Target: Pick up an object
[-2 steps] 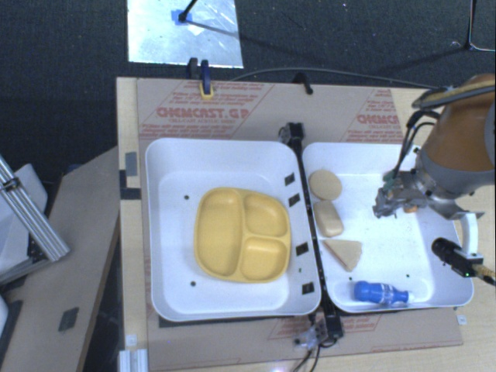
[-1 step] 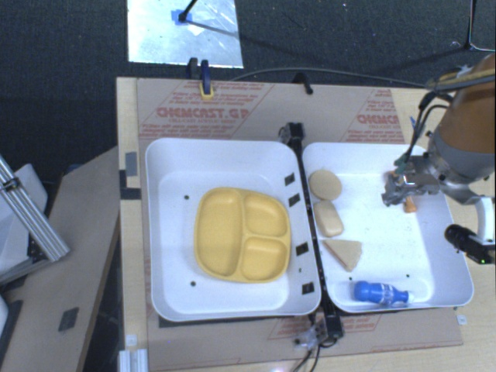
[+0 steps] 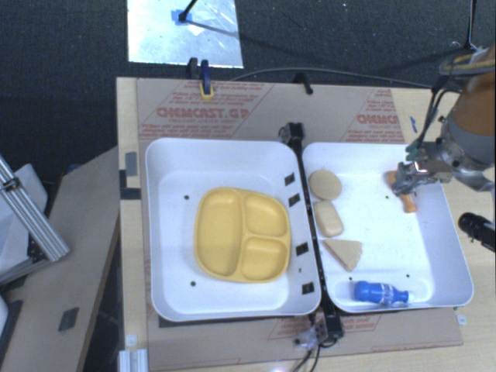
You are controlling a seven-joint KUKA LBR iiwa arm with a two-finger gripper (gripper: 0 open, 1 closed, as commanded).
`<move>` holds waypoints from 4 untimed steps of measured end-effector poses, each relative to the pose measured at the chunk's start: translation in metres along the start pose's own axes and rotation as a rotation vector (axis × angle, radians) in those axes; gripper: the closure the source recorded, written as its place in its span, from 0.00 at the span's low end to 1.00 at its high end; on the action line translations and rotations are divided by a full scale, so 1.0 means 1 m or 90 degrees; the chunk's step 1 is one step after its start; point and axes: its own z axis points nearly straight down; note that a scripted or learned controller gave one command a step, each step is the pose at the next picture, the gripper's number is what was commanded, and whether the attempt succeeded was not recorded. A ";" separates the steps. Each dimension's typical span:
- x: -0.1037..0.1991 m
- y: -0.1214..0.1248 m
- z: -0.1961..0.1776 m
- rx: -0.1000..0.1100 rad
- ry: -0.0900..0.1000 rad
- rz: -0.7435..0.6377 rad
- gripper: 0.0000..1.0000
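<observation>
The claw (image 3: 408, 178) hangs over the upper right part of the right bin (image 3: 434, 239), at the end of the grey arm (image 3: 469, 134) that comes in from the right. Whether its fingers are apart or together I cannot tell; the metal parts are too small and blurred. Right at its tip lies a small orange-brown piece (image 3: 405, 192), partly under the claw, resting near the bin's back right wall. Whether the claw grips it or only touches it is not clear.

Further left in the same bin, three pale food shapes sit in a column near the divider between the bins: a round tan bun (image 3: 325, 184) at the top, an oblong loaf (image 3: 328, 218) just below it, and a wedge (image 3: 345, 253) below that, pointing left. Near the front edge a blue bottle (image 3: 380, 293) with a white cap lies on its side.

The left bin (image 3: 167, 208) holds a yellow plate (image 3: 242, 233) with three compartments, roughly centred. Both bins rest on a brown board (image 3: 232, 107) with red lettering.
</observation>
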 end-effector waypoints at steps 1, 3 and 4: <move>0.056 0.010 0.004 0.002 0.002 -0.003 1.00; 0.155 0.052 0.038 0.002 0.002 -0.003 1.00; 0.196 0.073 0.046 0.001 0.001 -0.002 1.00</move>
